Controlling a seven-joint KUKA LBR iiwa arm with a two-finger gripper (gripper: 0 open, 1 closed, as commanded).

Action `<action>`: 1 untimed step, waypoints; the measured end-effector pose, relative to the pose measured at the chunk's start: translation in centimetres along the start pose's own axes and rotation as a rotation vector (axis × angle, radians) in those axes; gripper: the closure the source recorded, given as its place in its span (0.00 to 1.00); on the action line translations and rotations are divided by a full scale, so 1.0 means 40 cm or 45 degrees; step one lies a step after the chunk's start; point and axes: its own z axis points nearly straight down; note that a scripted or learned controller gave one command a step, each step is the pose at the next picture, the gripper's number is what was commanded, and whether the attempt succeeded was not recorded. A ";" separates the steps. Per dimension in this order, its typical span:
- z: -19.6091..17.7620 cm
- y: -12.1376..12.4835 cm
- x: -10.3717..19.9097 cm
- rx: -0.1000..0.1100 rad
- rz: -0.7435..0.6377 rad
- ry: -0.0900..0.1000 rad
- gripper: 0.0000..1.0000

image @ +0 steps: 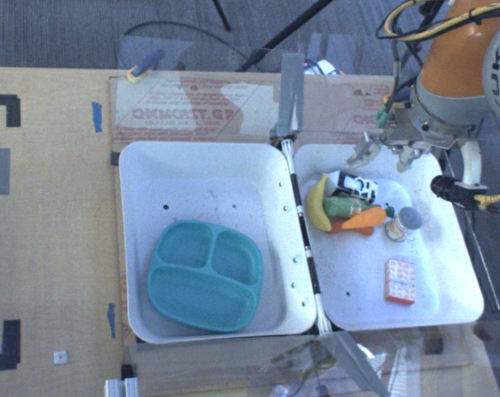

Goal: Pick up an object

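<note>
My gripper [388, 154] hangs over the back edge of the right bin [448, 304], its fingers spread open with nothing between them. Just in front of it and slightly left lies a cluster: a yellow banana [317, 206], a black-and-white packet [358, 186], a green item [341, 208] and an orange carrot [362, 219]. A small round tin [402, 222] sits to the right of the carrot. Alone toward the bin's front rests a red-and-white box [400, 281].
The left bin [142, 172] holds a teal divided plate [205, 275] in its front half. A raised divider [299, 222] separates the two bins. Cables and a black fitting [452, 188] hang by the right bin's far right rim.
</note>
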 end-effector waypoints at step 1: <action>0.315 -0.068 -0.016 -0.004 0.202 0.000 0.00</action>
